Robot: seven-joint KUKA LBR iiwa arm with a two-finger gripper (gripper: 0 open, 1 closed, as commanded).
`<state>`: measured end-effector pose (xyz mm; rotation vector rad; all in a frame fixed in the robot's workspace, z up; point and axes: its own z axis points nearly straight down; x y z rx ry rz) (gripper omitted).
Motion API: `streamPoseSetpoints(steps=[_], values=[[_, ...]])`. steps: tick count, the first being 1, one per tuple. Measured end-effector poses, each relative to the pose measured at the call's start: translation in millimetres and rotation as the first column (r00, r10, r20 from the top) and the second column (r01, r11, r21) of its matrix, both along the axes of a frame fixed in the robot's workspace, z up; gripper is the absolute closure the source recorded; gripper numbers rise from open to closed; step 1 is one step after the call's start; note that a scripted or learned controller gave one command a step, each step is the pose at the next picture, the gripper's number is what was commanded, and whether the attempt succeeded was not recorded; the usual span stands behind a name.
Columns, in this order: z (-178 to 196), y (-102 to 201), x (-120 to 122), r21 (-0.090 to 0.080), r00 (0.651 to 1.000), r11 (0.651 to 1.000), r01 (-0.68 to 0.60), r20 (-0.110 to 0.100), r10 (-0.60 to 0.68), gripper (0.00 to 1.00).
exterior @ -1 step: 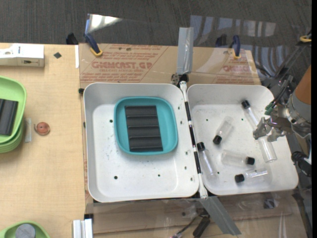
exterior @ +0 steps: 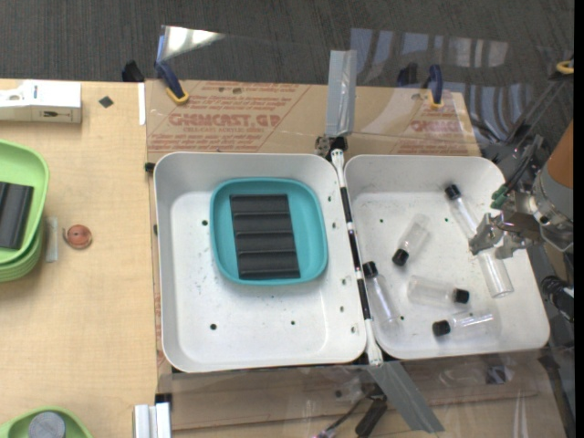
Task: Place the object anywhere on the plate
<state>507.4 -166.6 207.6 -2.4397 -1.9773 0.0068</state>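
Clearly, from the one overhead camera, the claw (exterior: 495,238) sits low at the right edge of the right bin (exterior: 415,167), among several clear vials with black caps. Its metal fingers look apart, with a vial (exterior: 497,275) lying just below and beside them; nothing shows between the fingers, so I judge no object is held yet. Other vials lie scattered: one upper right (exterior: 459,206), one mid-bin (exterior: 411,242), one along the left wall (exterior: 377,292), one lying across the middle (exterior: 436,292), and one near the front (exterior: 464,322).

The teal plate (exterior: 313,235) rests in the left bin (exterior: 173,272), well apart from the claw, with a dark ribbed insert (exterior: 265,236) at its centre.

The step in hand seems to be the pick. To do it well, the claw should straddle the near vial across its narrow width, not along its length, and settle fully down before closing, since smooth clear tubes roll and slip easily. Closeness to the bin's right wall could block one finger, so a slight inward offset seems wise.
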Motion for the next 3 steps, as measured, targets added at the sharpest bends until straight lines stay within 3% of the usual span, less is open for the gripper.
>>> streamPoseSetpoints(steps=[2,3], values=[[15.7,-1.1,0.9,-0.002,1.0,1.0,-0.005,-0.004,0.004,1.0],[15.7,-1.1,0.9,-0.003,1.0,1.0,-0.004,-0.004,0.004,0.0]])
